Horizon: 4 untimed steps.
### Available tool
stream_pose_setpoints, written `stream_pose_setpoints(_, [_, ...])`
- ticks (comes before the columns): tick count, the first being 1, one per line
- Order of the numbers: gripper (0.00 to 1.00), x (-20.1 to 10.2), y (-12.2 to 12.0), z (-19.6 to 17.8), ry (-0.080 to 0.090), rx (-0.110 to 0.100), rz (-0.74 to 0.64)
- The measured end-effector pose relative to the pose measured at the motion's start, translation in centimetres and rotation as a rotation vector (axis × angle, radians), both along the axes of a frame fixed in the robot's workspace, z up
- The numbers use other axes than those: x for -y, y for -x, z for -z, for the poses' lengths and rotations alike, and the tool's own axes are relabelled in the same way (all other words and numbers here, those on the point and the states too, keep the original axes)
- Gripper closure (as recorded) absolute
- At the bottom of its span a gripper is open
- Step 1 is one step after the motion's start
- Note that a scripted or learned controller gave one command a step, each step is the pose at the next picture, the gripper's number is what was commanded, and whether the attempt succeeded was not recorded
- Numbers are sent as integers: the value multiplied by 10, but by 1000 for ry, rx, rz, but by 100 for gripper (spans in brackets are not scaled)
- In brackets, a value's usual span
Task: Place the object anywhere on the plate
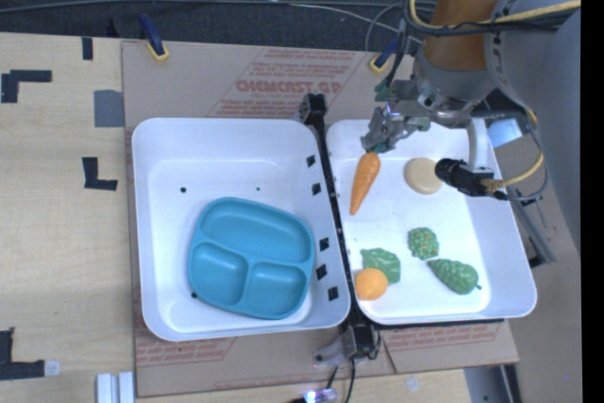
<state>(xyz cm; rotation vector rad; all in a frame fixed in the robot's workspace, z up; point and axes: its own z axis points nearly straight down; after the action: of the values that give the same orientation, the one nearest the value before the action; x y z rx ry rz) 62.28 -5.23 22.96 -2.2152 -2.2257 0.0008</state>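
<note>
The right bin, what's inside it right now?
The right bin holds a carrot, a cream round piece, an orange touching a green leafy piece, and two more green vegetables. The arm covers its far corner.

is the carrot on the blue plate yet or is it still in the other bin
Not on the plate. The carrot is in the right bin, just below the gripper; the blue plate sits in the left bin.
</note>
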Motion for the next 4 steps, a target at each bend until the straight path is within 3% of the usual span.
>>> stream_pose_setpoints(2, [100, -99, -12, 20, 1, -1, 0])
stream_pose_setpoints(4, [100, -204, -17, 13, 0, -1, -2])
